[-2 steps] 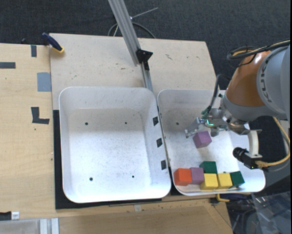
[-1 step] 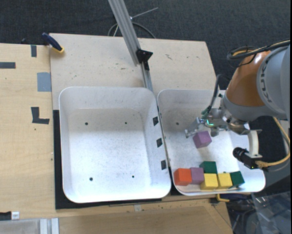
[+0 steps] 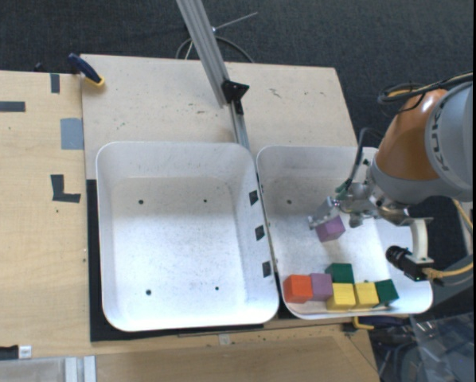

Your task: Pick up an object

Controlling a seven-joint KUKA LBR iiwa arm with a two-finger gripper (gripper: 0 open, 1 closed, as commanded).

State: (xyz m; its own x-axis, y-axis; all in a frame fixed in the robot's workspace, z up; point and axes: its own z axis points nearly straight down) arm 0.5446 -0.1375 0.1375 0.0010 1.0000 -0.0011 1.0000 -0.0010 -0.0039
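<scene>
My gripper (image 3: 332, 220) hangs over the middle of the right bin (image 3: 302, 156), with the arm coming in from the right. A small purple block (image 3: 330, 230) sits between its fingertips, and the fingers are shut on it. Along the bin's near edge lie more blocks: an orange one (image 3: 298, 287), a mauve one (image 3: 321, 285), a dark green one (image 3: 341, 273), two yellow ones (image 3: 343, 295) (image 3: 367, 294) and a green one (image 3: 387, 291).
The left bin (image 3: 104, 213) stands beside the right one, sharing a ridge between them. A slanted metal pole (image 3: 206, 42) crosses the back of the bench. A small blue and yellow tool (image 3: 87, 69) lies at the far left corner.
</scene>
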